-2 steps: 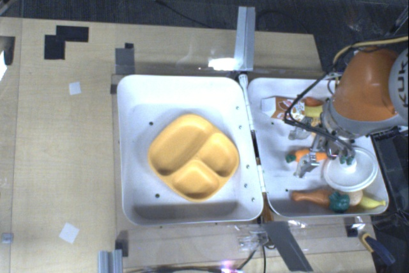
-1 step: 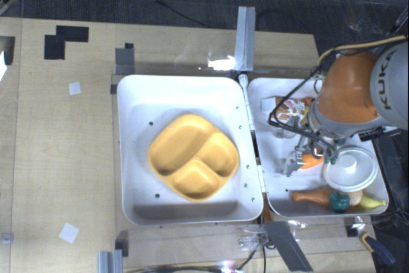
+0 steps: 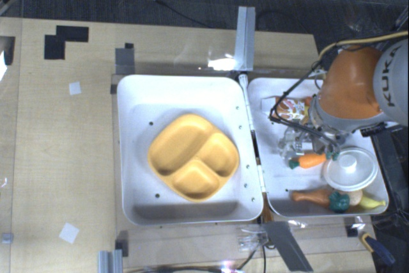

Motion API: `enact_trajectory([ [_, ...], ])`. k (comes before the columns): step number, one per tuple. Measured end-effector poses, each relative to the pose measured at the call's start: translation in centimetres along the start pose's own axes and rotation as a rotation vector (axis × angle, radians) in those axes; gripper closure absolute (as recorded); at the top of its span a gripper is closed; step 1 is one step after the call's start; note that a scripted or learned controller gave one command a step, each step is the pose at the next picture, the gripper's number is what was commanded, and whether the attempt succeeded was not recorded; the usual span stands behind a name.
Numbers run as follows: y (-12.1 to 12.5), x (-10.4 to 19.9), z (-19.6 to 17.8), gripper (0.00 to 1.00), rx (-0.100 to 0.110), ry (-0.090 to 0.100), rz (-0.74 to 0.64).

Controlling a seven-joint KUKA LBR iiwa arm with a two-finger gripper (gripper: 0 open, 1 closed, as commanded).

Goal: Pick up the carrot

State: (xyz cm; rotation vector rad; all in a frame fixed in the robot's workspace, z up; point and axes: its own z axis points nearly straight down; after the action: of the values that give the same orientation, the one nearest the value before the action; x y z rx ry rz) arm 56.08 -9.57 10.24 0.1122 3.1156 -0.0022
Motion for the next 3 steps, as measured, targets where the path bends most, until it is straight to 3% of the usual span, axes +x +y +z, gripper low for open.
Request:
enact_trajectory([
  [1, -3.4, 5.8, 0.9, 1.00, 0.001, 0.009, 0.049],
  [2, -1.9, 4.6, -9.8, 1.00, 0.001, 0.005, 0.151],
  [3, -1.8, 6.8, 1.0, 1.00, -0.001, 0.009, -0.152],
])
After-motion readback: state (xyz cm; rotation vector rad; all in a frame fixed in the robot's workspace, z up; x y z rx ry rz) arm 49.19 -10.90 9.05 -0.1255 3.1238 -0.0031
